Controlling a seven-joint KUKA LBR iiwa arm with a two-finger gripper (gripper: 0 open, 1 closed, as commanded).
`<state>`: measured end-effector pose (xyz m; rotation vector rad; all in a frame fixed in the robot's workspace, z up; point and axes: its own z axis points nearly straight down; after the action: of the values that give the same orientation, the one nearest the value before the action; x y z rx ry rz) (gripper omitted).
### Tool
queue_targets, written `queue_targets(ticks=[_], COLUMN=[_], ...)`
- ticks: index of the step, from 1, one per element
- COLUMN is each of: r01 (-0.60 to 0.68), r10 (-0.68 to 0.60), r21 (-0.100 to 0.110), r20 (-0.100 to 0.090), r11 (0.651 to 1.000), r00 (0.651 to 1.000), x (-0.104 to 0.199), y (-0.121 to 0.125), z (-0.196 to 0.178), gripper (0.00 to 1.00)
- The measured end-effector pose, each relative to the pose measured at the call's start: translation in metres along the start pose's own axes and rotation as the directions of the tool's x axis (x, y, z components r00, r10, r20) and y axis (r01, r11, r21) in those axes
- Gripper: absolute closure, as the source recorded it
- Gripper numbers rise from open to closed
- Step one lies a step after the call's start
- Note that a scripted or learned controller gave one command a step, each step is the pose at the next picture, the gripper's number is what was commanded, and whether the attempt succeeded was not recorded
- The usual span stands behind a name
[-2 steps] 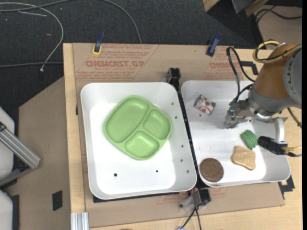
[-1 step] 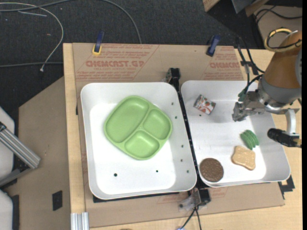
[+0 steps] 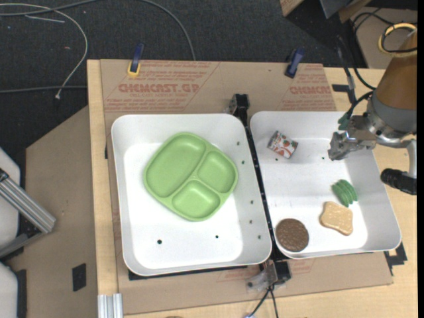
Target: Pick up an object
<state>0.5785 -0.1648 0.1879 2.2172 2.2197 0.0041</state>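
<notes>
Nearest the camera, a brown cookie (image 3: pixel 291 234) is lying at the front rim of the right bin (image 3: pixel 377 241), with a tan toast piece (image 3: pixel 337 218) beside it to the right, its long axis running left to right. Just behind the toast, a green pod (image 3: pixel 344 191) is lying with its long axis slanting from back-left to front-right. In the left bin (image 3: pixel 132 244), a green plate (image 3: pixel 191 175) with 3 compartments is sitting turned at a diagonal. Farther back in the right bin, a small white packet (image 3: pixel 283 144) with red print too small to read is lying tilted. The gripper (image 3: pixel 339 146) is hovering over the right bin's back right part, holding nothing; whether it is spread I cannot tell. Behind the bins, cardboard (image 3: pixel 165 85) is showing red "CHEMCAST GP" lettering, held by 2 blue clamps (image 3: pixel 136 57). Beyond, dark carpet (image 3: pixel 218 18) is carrying loose cables (image 3: pixel 79 32).
</notes>
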Motion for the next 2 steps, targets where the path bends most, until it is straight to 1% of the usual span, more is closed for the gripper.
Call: queue_targets(ticks=[1, 2], r01=[0.0, 0.004], r10=[0.0, -0.004], r21=[0.001, 0.001], r20=[0.0, -0.001], r11=[1.0, 1.0], r00=[1.0, 1.0], x=[0.0, 0.057], y=[0.001, 0.013], z=[-0.028, -0.04], gripper=[1.0, 1.0])
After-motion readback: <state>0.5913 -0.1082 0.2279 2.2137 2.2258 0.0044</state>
